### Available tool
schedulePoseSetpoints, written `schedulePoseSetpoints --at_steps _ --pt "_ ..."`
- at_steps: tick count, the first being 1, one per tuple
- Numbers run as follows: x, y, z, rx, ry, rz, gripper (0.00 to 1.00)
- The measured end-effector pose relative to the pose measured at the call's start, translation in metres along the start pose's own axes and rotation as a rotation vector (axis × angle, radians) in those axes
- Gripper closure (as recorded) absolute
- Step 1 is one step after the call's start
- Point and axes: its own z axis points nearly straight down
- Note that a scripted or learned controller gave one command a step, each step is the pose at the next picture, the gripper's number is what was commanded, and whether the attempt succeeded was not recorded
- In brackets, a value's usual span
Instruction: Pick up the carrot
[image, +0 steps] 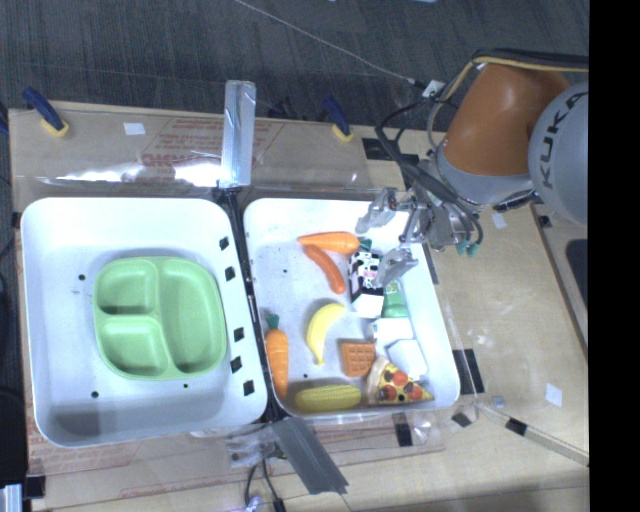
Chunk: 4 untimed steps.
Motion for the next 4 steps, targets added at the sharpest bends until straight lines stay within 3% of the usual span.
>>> schedulePoseSetpoints --at_steps 1,2,3,4 --pt "0.047 0.064 0.125 -0.006 0.008 -0.154 0.00" --pt "0.068 0.068 0.136 -0.002 0.001 -0.027 0.00" --pt "0.066 0.070 0.126 -0.002 -0.001 -0.037 1.00" --pt "0.067 0.070 0.126 -0.002 -0.001 -0.037 0.00"
